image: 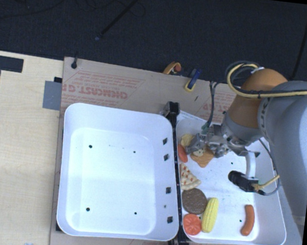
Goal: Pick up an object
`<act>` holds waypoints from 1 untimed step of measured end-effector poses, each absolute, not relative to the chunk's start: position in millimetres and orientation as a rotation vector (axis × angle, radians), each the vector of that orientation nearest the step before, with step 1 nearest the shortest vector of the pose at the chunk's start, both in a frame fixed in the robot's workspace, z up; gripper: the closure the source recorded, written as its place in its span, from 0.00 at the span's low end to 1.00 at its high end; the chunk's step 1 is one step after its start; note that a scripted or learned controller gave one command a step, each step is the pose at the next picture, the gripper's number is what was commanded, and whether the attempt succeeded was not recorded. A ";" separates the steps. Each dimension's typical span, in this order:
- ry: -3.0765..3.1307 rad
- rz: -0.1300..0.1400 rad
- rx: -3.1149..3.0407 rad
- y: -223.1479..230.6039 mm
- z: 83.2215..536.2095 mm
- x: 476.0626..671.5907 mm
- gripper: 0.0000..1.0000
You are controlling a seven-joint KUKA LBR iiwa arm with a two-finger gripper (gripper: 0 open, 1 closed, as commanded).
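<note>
My gripper (201,144) is down in the right bin (271,230), near its far left corner, over a tan toy food piece (202,158). A yellowish piece (187,140) and a red piece (182,154) lie just to its left by the bin wall. Nearer the front lie a waffle slice (189,178), a brown round patty (194,201), a yellow corn cob (210,214), a tomato slice (191,224) and a sausage (248,220). The view does not let me see anything between the fingers.
The left bin (114,173) stands beside the right one, with a black divider clamp (173,111) between them. A black cable connector (244,181) hangs from the arm over the right bin. The grey arm body (292,137) covers the bin's far right.
</note>
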State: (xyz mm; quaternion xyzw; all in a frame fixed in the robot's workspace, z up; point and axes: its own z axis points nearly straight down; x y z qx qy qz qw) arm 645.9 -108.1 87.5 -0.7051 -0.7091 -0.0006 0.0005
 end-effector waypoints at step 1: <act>-2.221 0.003 -2.216 -111.0 97.8 643.7 1.00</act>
